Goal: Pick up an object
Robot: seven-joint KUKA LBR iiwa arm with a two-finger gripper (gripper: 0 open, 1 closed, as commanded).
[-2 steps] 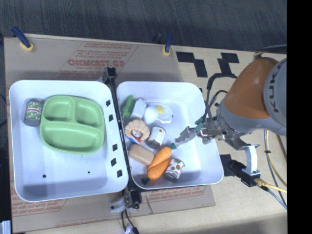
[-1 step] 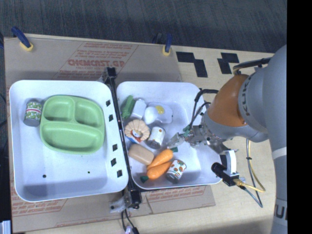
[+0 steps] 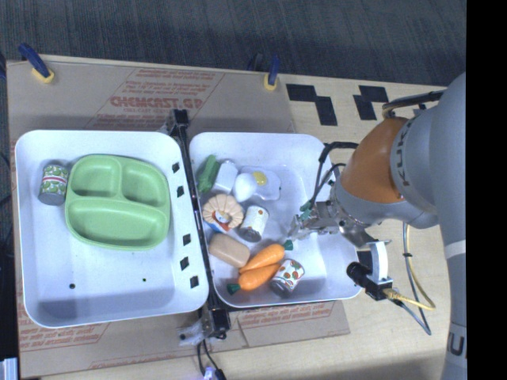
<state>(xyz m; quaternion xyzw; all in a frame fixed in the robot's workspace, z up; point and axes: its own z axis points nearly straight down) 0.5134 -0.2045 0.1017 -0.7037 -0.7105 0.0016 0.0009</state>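
Note:
The right bin (image 3: 309, 153) holds several toy foods: an orange carrot (image 3: 260, 266), a tan bread piece (image 3: 228, 250), a croissant-like pastry (image 3: 221, 210), a white egg with a yolk (image 3: 253, 184), a green vegetable (image 3: 207, 172), a small can (image 3: 254, 222) and a strawberry-print cup (image 3: 287, 276). My gripper (image 3: 305, 222) hangs low over the bin's right side, just right of the can and above the cup. No object shows between its tips.
The left bin (image 3: 32, 291) carries a green divided plate (image 3: 119, 200) and a small printed can (image 3: 53, 182) at its far left. A black divider (image 3: 188, 204) runs between the bins. Cables (image 3: 412, 291) trail off the wrist on the right.

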